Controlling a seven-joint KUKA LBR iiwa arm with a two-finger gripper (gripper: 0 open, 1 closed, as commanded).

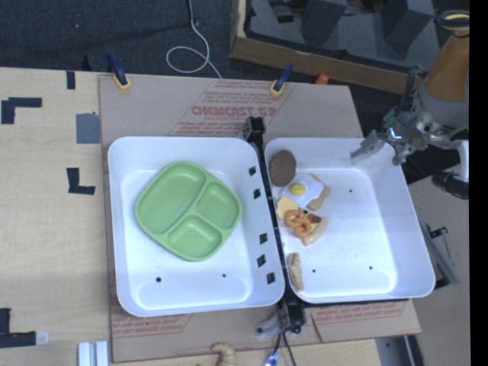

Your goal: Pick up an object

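Small toy food pieces lie in the right bin [381, 227] near its left wall: a brown round piece [282, 166], a fried egg [297, 190], a tan strip [319, 194], a yellow slice [287, 207], an orange pretzel-like piece [303, 223] and a small tan piece [294, 270] lower down. My gripper [381, 147] hangs at the right bin's upper right corner, far from the food. Nothing shows between its fingers.
The left bin [137, 280] holds a green divided plate [188, 210]. A black divider with clips [263, 204] runs between the bins. Blue-and-yellow clamps [116, 70] hold the cardboard under them. The arm [446, 75] enters from the upper right.
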